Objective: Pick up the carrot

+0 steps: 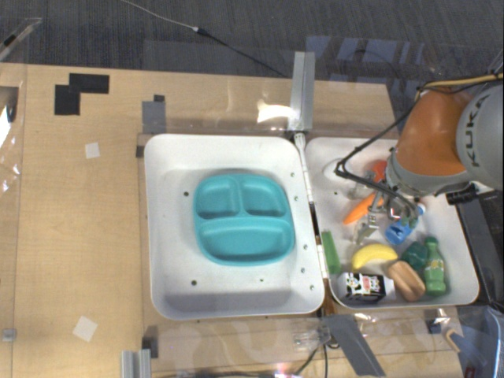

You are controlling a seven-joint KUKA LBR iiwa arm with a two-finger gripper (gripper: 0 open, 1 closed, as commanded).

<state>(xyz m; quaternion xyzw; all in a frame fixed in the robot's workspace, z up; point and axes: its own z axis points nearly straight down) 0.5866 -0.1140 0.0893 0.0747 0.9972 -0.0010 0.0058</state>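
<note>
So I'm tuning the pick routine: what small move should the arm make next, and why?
Probably a short nudge down and left, centring the hand over the carrot. The carrot lies slanted in the right bin, just up-left of the hand, with the banana close below.

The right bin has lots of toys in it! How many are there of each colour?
Counting what shows in the right bin:
Orange: 1, the carrot
Yellow: 1, the banana
Green: 3, a long stick, a dark lump, a bottle
Blue: 1, a small piece
Brown: 1, a bread roll
Black and white: 1, a carton
Total: 8. The arm may hide more.
</note>
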